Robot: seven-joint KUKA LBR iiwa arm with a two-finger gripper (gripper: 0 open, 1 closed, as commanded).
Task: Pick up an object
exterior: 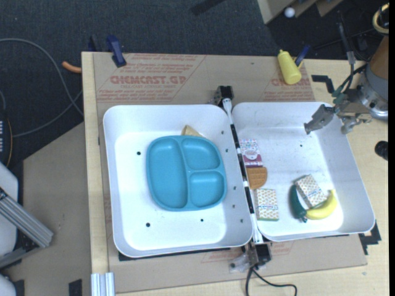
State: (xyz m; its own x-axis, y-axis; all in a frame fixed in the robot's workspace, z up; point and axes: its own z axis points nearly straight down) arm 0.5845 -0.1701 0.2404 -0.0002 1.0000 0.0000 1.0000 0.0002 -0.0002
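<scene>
Camera view: gripper (327, 117) above right bin (345, 159).

We look down from one fixed camera set above the counter (185, 73), tilted a little so the far edge sits near the top and the near edge near the bottom. We stand far enough back to take in both white bins whole, the left bin (117, 184) and the right bin (345, 165) side by side, plus dark floor (49, 17) beyond the counter at top and left. The arm (376, 85) comes in from our right edge, cut off by the border.
</scene>
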